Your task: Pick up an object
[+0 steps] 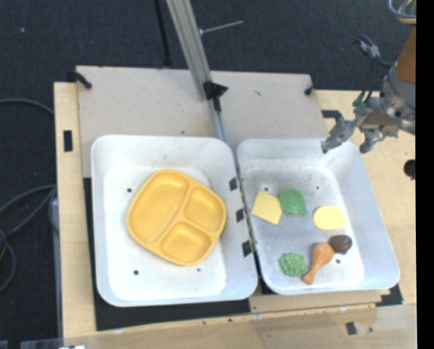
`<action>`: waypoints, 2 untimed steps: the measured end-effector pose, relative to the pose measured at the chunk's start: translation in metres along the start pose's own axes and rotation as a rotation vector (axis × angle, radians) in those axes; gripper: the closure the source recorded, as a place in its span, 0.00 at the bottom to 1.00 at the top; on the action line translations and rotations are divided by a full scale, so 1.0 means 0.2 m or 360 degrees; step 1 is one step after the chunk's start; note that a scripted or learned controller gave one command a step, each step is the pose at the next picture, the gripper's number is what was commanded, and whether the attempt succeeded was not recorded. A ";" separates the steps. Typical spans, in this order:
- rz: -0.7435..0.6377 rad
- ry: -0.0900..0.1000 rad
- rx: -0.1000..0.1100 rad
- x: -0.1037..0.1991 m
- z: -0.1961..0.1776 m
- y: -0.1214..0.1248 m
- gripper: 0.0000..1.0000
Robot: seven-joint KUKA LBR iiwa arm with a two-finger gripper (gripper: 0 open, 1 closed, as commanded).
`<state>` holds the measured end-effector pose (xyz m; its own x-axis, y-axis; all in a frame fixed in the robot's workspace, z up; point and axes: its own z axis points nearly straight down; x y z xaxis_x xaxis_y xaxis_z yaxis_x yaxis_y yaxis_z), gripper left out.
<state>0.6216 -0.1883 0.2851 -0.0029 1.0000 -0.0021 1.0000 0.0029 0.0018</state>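
Lying in the left bin (115, 282), a yellow divided plate (177, 216) was that bin's sole content. The right bin (373, 217) held the small toy foods, placed here relative to the yellow wedge (267, 208) near its left wall: a green leafy piece (293, 201) just right of it, a yellow oval (329, 217) farther right, a brown lump (340, 243) below that oval, a drumstick (318, 259) touching the lump, and a green bumpy piece (293, 264) below the wedge. Above the right bin's far right corner hung the gripper (352, 138), fingers spread apart and holding nothing, well apart from every food piece.
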 end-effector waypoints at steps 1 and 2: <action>0.0000 -0.0001 0.0001 0.00 0.00 0.00 0.00; -0.0001 0.0001 0.0008 0.04 0.25 0.00 0.00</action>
<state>0.6223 -0.1804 0.2354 -0.0035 1.0000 -0.0015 1.0000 0.0035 -0.0033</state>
